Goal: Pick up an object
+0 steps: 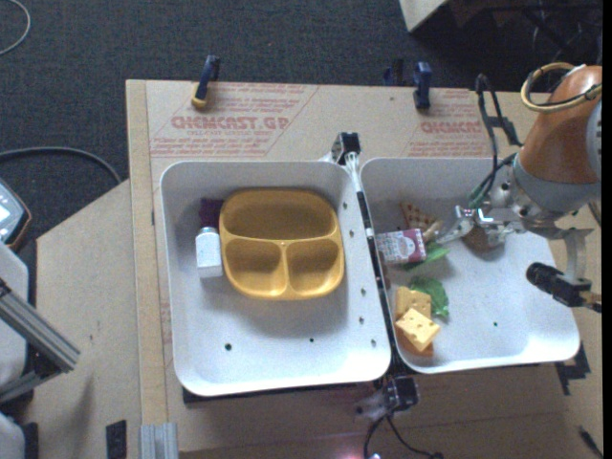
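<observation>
My end effector (461,220) hangs low in the right white bin (535,347); can't tell how far it's open or whether it has anything. Closest target: small pink-white carton (402,247), just beside it toward the divider. Judging light, stiff, smooth; best gripped across its narrow sides. Green leafy piece (432,293) and yellow holed cheese wedges (417,325) crowd below it; brown lump (483,239) sits under my wrist.
</observation>
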Robot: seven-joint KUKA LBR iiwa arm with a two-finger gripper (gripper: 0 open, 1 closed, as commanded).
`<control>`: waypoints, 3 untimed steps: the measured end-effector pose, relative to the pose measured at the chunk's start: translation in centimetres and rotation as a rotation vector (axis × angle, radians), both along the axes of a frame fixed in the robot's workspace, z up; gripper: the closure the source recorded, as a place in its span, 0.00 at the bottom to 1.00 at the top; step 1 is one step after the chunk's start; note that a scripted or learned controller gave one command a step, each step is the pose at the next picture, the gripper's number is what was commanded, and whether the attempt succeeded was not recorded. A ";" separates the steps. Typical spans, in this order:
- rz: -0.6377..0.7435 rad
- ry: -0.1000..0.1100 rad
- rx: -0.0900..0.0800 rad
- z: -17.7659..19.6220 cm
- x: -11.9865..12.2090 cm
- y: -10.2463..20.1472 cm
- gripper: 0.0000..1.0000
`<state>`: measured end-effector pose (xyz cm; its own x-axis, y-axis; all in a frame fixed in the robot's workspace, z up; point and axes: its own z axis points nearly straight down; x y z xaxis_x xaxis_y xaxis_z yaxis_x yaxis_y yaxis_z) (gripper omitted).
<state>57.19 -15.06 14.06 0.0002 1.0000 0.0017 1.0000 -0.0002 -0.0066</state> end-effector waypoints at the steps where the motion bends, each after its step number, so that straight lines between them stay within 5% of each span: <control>1: -0.001 -0.003 -0.001 -5.2 0.0 0.0 0.00; 2: -0.002 -0.010 -0.003 -3.8 0.1 0.0 1.00; 3: -0.001 -0.014 -0.005 2.3 0.3 -0.8 1.00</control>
<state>57.53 -15.87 16.36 0.0009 1.0000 -0.0029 1.0000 -0.0009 0.0071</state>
